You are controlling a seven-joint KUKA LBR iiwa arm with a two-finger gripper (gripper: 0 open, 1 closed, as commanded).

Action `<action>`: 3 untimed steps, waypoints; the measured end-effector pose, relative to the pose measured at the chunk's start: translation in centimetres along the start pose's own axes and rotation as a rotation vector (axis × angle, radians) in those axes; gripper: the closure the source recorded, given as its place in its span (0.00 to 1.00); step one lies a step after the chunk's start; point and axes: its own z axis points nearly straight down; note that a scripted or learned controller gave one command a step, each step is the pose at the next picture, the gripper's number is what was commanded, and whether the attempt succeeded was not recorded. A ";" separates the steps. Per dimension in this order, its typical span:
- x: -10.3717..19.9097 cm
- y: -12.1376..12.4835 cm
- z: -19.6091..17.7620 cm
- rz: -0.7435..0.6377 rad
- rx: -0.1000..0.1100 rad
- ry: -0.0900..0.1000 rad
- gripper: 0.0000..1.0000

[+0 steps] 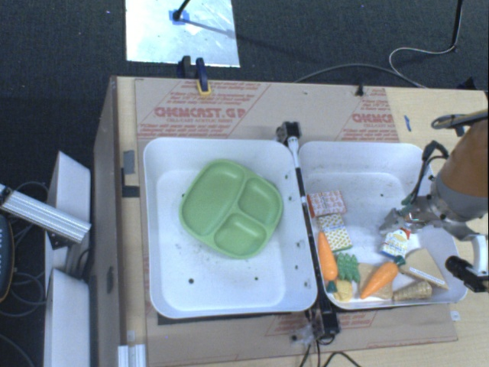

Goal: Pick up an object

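So the arm (464,176) comes in from the right, and its jaws (403,222) sit low over the right bin (359,159), right above a small white and blue packet (396,244). Honestly can't tell from this angle whether the jaws are spread or pressed together, or whether they're touching the packet at all.

The right bin has all the small stuff bunched along its near side. There's a speckled red block (326,202) up against the divider, a smaller speckled block (335,234) just below it, then an orange carrot (327,257) lying lengthwise beside a green leafy piece (348,267). A second carrot (380,279) lies tilted just beneath the packet, and a tan cone-like piece (413,289) rests near the front right corner.

The left bin (164,205) holds a green divided plate (231,208), sitting roughly in the middle, tilted a bit. Both bins sit side by side on the desk (252,109).
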 end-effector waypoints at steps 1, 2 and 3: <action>7.8 -4.4 -6.9 -0.003 0.002 0.001 1.00; 14.2 -4.5 -11.8 -0.003 0.001 0.001 1.00; 18.6 -4.6 -16.6 -0.003 0.001 0.001 1.00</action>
